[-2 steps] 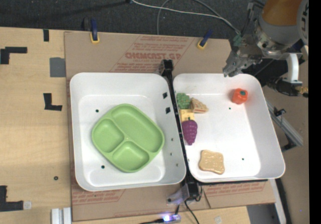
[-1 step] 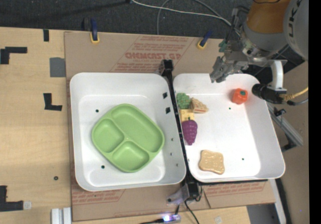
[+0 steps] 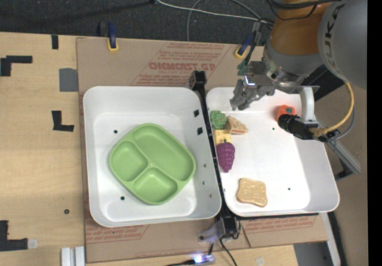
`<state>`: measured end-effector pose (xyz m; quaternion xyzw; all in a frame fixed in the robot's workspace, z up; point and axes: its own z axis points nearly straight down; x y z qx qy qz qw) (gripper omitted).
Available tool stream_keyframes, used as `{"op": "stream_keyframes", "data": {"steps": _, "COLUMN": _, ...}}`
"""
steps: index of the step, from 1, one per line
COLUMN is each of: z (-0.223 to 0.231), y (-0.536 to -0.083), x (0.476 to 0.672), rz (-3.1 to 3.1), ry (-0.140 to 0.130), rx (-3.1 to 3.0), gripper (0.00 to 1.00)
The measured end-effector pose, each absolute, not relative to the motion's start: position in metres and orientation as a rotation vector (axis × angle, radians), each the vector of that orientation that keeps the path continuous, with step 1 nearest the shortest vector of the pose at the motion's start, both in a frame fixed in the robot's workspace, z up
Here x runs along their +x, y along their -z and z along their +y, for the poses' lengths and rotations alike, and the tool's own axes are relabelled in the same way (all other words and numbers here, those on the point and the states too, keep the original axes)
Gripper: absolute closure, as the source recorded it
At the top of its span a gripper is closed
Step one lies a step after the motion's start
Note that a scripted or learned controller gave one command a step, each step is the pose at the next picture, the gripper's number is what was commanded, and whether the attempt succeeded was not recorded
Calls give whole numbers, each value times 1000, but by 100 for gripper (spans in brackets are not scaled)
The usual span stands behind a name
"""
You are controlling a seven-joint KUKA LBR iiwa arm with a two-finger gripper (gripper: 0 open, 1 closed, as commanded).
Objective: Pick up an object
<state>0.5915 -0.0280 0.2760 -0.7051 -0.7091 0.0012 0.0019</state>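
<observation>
The object to be picked is not named, so any of the small toy foods in the right-hand shallow white bin could serve, and they sit in a loose cluster toward that bin's nine o'clock side: a knobbly green toy broccoli floret, a tan wedge of toy sandwich just beside it at three o'clock, a small yellow block touching below, and a purple bunch of toy grapes at six o'clock from those. Well apart, toward the bin's six o'clock, lies a tan slice of toy toast, and at the bin's two o'clock rests a small orange and black piece I can't make out clearly. The left-hand shallow white bin holds a light green plastic divided plate at its centre. From this one overhead view, the grey two-finger gripper hangs at the right bin's eleven o'clock, just at one o'clock from the broccoli and sandwich, and nothing sits between its fingers; whether they are spread or pressed together I cannot tell at this angle. I'd judge this the approach step, with no grasp made. The next move calls for picking one piece out of that crowded cluster, centring over it, and coming down with fingers clear of its neighbours and the bin's wall.
</observation>
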Motion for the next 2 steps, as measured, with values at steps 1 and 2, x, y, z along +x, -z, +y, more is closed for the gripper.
{"op": "stream_keyframes", "data": {"steps": 1, "z": 22, "y": -254, "x": 565, "rz": -2224, "ry": -6, "rx": -2213, "gripper": 100}}
{"op": "stream_keyframes", "data": {"steps": 2, "z": 72, "y": -232, "x": 548, "rz": -2225, "ry": -6, "rx": -2212, "gripper": 100}}
